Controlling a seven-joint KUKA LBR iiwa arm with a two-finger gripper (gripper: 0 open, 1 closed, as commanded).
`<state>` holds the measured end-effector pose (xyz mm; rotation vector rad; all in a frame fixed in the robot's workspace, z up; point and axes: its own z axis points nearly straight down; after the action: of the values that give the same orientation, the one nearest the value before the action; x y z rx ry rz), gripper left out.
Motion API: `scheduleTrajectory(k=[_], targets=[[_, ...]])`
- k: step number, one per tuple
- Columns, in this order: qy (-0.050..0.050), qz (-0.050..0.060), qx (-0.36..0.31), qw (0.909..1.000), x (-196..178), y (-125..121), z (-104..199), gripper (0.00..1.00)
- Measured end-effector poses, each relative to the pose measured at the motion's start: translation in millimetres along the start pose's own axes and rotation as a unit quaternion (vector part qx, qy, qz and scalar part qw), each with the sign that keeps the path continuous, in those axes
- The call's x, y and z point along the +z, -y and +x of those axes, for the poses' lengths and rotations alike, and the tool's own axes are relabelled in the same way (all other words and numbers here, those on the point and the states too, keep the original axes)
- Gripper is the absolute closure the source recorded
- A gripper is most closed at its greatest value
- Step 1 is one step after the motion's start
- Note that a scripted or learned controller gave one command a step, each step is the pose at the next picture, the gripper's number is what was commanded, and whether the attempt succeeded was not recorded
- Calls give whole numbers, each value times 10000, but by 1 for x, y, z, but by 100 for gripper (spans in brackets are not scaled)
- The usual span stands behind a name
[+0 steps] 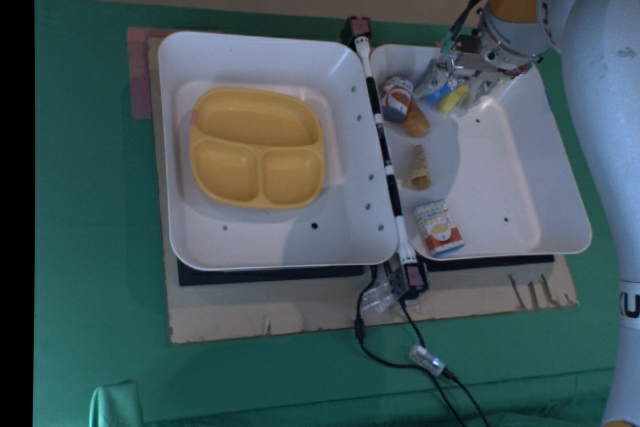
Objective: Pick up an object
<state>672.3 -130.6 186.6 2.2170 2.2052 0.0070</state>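
right bin (560, 175): I hold gripper (452, 87) at far-left corner | finger spread, any grasp: cannot tell | blue-yellow item (447, 97) beneath it, touching can (397, 95) and brown piece (416, 122) | I'd descend centred, avoid neighbours, lift straight.

1 grey arm in from right, orange band above wrist, gripper (447, 93) angled down-left, low

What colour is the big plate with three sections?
Yellow. The divided plate shows plainly in the camera view, lying in the left bin.
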Motion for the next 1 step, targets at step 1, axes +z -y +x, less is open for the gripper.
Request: scheduleTrajectory(k=[1], targets=[[37, 84, 23, 10000, -14, 2, -5, 100]])
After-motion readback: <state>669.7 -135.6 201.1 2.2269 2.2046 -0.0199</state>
